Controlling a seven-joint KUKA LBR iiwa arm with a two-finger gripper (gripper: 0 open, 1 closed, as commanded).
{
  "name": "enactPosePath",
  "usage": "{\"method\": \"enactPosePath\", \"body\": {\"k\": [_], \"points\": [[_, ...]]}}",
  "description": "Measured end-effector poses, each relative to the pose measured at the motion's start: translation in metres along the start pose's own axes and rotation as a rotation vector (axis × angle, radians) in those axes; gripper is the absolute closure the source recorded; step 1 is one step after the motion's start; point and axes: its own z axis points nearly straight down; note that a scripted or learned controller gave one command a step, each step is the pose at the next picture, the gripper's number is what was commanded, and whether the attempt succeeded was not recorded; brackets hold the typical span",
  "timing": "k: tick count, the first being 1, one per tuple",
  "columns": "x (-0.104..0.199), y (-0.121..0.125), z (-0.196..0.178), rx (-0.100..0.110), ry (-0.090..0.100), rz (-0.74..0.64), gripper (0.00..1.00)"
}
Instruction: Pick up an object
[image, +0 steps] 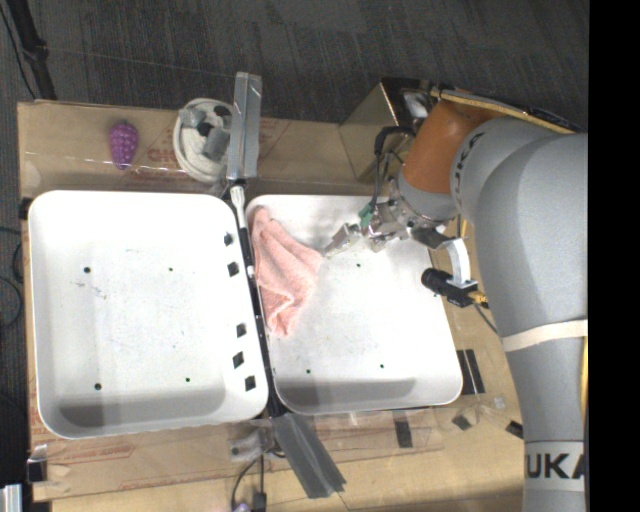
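Cloth (277, 272), pink and rumpled: lies in the right bin (420, 385), against that bin's left wall, near its far corner. Left of the cloth, the left bin (60, 300). Beyond it on the surface (70, 135), a purple grape bunch (123, 143) and a white roll (203, 138). Right of the cloth, the jaws (340, 240) hang just off its upper edge; apart or together, cannot tell. Nothing seen gripped.

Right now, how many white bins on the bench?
2. The left bin sits by the purple grape toy. The right bin holds a pink cloth against its left wall, with the gripper just above the cloth's right edge.
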Motion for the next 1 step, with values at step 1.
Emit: {"method": "enactPosePath", "body": {"k": [1], "points": [[0.0810,-0.0515,-0.0295,0.001,0.001,0.022,0.00]]}}
